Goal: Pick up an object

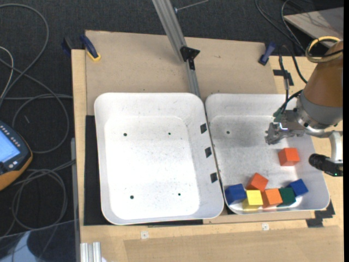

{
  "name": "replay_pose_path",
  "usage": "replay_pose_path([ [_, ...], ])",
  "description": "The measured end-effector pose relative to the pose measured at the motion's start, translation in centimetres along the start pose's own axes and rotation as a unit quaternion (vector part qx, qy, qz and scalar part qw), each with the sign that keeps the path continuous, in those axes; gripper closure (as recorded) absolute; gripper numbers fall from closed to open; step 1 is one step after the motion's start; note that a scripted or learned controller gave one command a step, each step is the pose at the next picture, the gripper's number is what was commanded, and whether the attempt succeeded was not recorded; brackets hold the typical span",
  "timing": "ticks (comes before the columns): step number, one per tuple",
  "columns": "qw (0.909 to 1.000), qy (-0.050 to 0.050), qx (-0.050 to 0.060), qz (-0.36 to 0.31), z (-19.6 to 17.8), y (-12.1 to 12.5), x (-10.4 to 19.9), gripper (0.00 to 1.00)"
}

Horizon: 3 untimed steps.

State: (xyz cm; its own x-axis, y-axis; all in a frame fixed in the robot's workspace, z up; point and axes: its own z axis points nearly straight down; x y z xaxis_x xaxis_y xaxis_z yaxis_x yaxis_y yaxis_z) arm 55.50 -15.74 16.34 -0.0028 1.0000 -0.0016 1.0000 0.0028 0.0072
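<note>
My gripper hangs over the right bin, near its right side. Just below and to the right of it an orange block lies alone on the bin floor, apart from the gripper. Along the bin's front edge sits a cluster of blocks: a blue one, a yellow one, an orange one, another orange one, a green one and a second blue one. Nothing shows between the gripper's tips.
The left bin lies beside the right one. A slanted metal rail runs down to the gap between the bins. Blue clamps hold the board's back corners. Cables lie on the floor around the bench.
</note>
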Motion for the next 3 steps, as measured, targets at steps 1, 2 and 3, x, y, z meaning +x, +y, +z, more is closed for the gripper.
replay_pose_path([
  [1, 1.0000, 0.000, 0.000, 0.001, -4.6, 0.4, -0.7, 1.00],
  [2, 1.0000, 0.000, 0.001, 0.001, -6.2, 0.5, -0.7, 1.00],
  [3, 1.0000, 0.002, 0.004, -0.001, -5.8, 0.3, 4.1, 1.00],
])
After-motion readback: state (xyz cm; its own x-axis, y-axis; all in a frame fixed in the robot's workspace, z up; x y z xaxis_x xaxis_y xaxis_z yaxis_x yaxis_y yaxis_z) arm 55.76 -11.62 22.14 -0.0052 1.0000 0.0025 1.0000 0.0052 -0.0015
